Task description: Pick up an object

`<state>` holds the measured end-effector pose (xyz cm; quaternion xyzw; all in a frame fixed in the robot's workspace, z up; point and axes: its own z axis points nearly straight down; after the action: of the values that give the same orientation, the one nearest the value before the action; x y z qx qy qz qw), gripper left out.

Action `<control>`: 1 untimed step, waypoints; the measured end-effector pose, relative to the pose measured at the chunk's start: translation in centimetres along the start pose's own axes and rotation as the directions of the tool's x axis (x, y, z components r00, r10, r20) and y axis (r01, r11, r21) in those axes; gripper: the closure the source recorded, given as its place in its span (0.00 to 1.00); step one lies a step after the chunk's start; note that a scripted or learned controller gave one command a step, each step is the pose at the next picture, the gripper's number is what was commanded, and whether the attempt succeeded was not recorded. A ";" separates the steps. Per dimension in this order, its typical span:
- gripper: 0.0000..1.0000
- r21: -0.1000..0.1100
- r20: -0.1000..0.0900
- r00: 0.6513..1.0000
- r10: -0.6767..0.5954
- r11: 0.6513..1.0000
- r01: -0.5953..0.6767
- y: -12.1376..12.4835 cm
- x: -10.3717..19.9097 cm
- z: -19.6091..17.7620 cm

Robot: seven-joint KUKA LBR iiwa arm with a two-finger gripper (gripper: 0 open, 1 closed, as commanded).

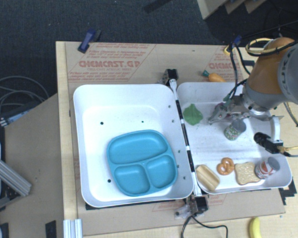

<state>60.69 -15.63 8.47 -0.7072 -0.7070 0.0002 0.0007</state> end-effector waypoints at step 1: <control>0.00 -0.004 0.003 1.000 0.000 1.000 0.000 6.0 -6.1 -3.5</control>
<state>66.67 -21.75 11.97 -0.7073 -0.7069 -0.0003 -0.0019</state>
